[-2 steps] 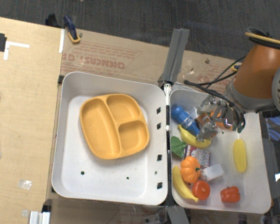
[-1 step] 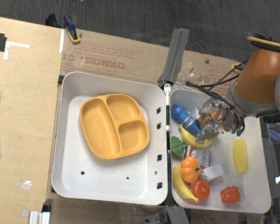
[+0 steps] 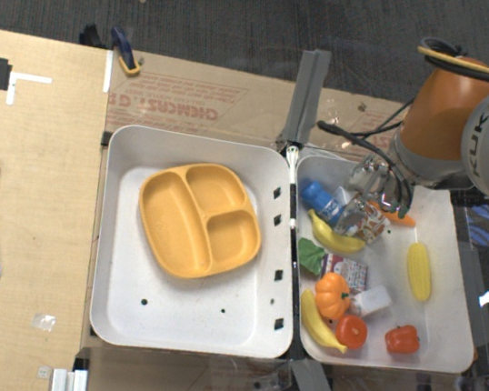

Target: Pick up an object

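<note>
While the arm (image 3: 476,125) reaches in from the right in the camera view, your gripper (image 3: 367,205) hangs low over the back of the right bin (image 3: 439,359), just above a crowded patch of toy food. Whether it is spread wide, drawn narrow or closed on anything, you cannot tell from this angle, since the metal parts blur into the clutter beneath.

Directly under it lie a banana (image 3: 335,237) and a blue bottle (image 3: 318,195), touching each other, with a small orange piece (image 3: 402,220) just to the right of the gripper. These are your nearest candidates. The banana looks like light, hard, smooth plastic (likely to squirt out of a loose pinch), so you would do best to take it across its narrow middle, not along its curve.

Further forward you have a corn cob (image 3: 418,270) lying alone, well apart from the rest; it is probably the easiest pick, stiff, light and free on both sides. Near the front edge sit a small pumpkin (image 3: 333,293), a tomato (image 3: 352,331), a second banana (image 3: 320,326) and a red pepper (image 3: 402,339). The round ones may roll away.

Beside this, the left bin (image 3: 107,306) holds a yellow divided plate (image 3: 199,220), shallow and hard to grip by its rim.
</note>
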{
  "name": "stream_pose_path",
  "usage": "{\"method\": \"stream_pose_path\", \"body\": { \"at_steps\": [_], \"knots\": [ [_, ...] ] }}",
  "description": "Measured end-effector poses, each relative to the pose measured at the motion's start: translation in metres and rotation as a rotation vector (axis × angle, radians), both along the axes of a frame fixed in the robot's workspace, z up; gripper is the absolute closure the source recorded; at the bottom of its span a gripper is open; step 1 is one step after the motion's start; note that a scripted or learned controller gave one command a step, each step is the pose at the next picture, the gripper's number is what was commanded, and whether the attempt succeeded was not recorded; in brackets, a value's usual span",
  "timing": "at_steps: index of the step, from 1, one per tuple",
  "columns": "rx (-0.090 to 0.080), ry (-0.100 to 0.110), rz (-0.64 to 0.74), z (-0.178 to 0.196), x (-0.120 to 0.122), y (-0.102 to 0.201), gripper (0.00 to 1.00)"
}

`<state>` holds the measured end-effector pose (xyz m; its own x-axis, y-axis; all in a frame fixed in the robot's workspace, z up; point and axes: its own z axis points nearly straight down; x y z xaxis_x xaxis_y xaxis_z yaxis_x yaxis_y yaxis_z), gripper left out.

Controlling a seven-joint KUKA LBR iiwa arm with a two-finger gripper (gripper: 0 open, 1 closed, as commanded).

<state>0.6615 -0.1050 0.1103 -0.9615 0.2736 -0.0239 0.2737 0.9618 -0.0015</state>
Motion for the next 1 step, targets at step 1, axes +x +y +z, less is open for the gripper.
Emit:
{"method": "stream_pose_path", "body": {
  "at_steps": [1],
  "knots": [
    [0.002,-0.027,-0.046,0.0005,-0.0673,-0.0006,0.00]
  ]
}}
